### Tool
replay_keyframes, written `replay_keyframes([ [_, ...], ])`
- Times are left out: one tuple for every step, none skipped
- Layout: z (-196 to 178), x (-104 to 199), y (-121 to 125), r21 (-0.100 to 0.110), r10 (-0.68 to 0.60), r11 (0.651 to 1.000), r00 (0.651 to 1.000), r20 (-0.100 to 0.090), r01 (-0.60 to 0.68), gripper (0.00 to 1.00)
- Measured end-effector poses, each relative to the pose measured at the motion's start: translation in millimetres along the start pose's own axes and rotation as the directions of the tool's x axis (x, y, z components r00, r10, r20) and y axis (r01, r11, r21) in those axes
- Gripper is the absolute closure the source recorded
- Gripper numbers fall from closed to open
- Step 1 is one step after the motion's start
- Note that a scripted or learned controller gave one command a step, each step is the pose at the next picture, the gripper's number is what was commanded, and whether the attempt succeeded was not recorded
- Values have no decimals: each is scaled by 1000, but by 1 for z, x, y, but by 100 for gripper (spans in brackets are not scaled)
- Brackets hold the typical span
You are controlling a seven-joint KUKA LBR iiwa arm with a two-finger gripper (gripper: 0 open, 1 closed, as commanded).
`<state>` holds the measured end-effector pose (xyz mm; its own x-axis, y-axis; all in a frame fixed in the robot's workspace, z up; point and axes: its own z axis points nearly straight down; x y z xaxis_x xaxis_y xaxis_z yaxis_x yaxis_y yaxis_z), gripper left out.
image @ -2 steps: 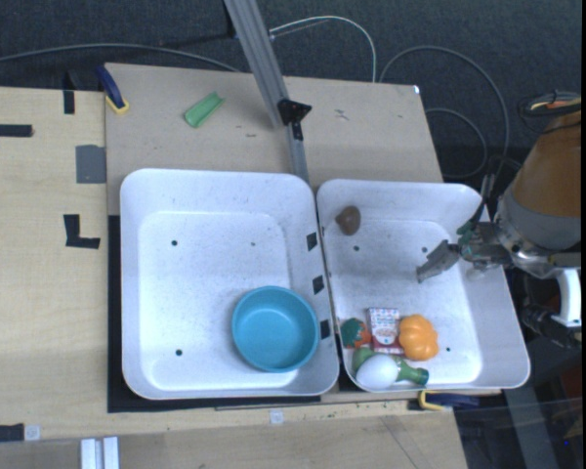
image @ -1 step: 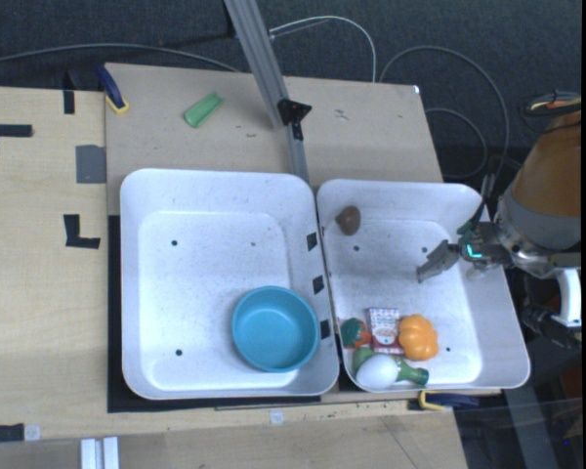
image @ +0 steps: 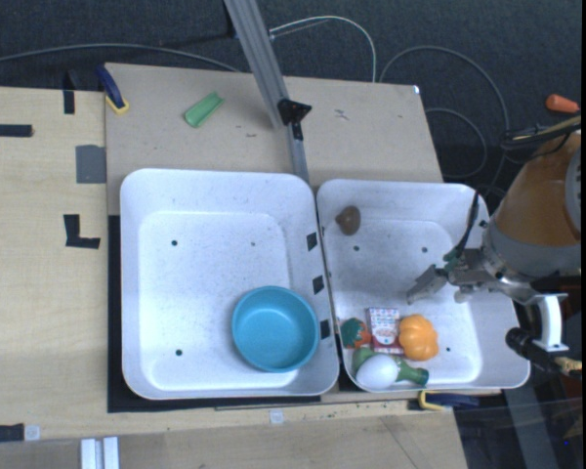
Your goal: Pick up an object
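White egg [image: 376,371] lies below orange pumpkin [image: 417,337]; claw [image: 428,284] hovers just above

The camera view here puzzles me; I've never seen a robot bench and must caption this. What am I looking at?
You are looking down at a slant on a bench with two shallow white bins. The grey and orange machine at the right is a robot arm; its gripper, a two-finger claw, hovers over the right bin with nothing visibly between its fingers. The left bin contains a blue bowl. The right bin has a small brown lump near its back, and a cluster at its front: an orange pumpkin-like toy, a small red and white packet, and a white egg-like ball.
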<state>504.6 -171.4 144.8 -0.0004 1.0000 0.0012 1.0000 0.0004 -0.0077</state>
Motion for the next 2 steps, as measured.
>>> replay_keyframes([
  [47, 0, 3, -12, 1, 1000, 1000, 0, -1, 0],
  [34, 0, 5, -19, -1, 1000, 1000, 3, 1, 100],
])
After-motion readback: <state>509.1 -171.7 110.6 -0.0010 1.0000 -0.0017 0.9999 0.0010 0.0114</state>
